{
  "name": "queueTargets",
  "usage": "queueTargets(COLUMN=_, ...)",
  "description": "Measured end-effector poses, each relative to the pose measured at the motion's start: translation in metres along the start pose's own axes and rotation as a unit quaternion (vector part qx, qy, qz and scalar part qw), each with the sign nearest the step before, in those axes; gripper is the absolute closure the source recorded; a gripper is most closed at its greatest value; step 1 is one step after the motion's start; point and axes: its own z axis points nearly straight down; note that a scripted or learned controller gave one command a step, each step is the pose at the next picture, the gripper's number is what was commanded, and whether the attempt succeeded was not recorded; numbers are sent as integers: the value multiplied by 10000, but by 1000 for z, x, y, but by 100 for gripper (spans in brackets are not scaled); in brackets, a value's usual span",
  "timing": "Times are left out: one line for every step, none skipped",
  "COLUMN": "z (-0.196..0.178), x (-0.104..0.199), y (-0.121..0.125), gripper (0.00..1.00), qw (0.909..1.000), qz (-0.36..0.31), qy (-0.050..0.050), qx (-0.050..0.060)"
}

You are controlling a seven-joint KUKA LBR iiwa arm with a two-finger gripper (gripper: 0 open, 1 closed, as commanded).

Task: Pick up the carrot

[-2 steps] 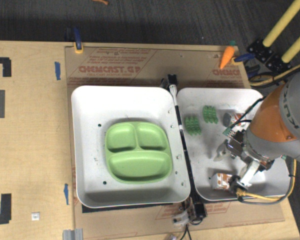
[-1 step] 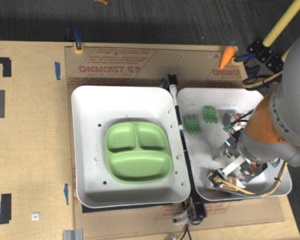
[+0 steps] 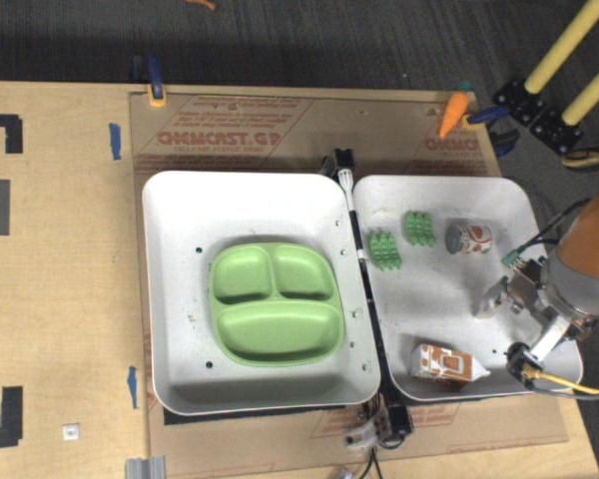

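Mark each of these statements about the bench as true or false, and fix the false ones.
1. The carrot lies inside the right bin. False: it lies outside both bins, on the cardboard beyond the right bin's far edge.
2. A green divided plate sits in the left bin. True.
3. Two green blocks lie in the right bin. True.
4. The small can sits in the left bin. False: it is in the right bin, beside the green blocks.
5. The claw is over the carrot. False: it is at the right bin's right side, far from the carrot.
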Motion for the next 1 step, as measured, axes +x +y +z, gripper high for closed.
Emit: queueTargets(z=-11, x=0, y=2, gripper=100, qw=10000, qz=-6, qy=-8, qx=-44)
